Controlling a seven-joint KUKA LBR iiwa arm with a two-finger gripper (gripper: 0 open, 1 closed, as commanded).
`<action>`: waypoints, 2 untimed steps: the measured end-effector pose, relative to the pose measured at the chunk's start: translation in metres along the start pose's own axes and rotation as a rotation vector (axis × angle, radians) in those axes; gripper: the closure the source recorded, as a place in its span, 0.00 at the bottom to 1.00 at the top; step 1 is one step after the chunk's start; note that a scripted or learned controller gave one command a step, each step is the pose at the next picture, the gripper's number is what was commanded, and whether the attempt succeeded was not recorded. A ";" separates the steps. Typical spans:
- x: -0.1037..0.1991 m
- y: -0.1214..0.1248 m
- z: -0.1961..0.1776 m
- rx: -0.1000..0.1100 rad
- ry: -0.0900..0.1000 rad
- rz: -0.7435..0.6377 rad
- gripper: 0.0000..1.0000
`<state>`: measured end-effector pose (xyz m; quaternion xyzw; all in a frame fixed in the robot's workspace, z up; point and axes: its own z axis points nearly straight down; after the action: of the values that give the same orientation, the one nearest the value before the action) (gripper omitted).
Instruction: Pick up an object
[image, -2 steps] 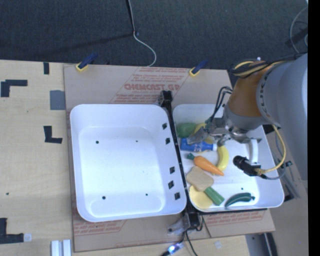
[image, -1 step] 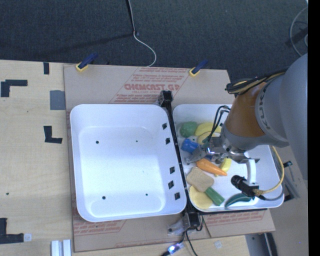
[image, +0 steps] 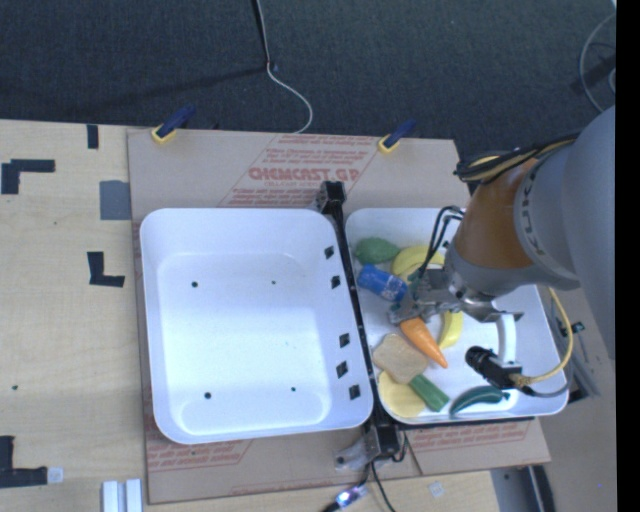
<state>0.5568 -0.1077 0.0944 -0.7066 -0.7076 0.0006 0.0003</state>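
The right bin (image: 545, 310) holds several small things. An orange carrot (image: 426, 341) lies near its middle, with a tan slice (image: 399, 358) to its left and a yellow banana piece (image: 451, 329) to its right. Further back are a blue object (image: 379, 281), a green object (image: 375, 248) and a yellow one (image: 410, 261). My gripper (image: 418, 303) hangs low in this bin, just behind the carrot's thick end and beside the blue object. Nothing can be made out in its grip.
At the right bin's front lie a pale yellow disc (image: 397, 399), a green cylinder (image: 429, 392) and a teal curved piece (image: 481, 402). The left bin (image: 170, 300) stands alongside, behind a black divider (image: 345, 300). Cardboard (image: 290, 170) lies under both bins.
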 end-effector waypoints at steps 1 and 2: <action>0.057 0.071 -0.097 -0.014 0.001 -0.009 1.00; 0.115 0.083 -0.089 0.000 0.003 -0.007 1.00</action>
<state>0.6396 0.0076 0.1837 -0.7043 -0.7099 -0.0005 0.0012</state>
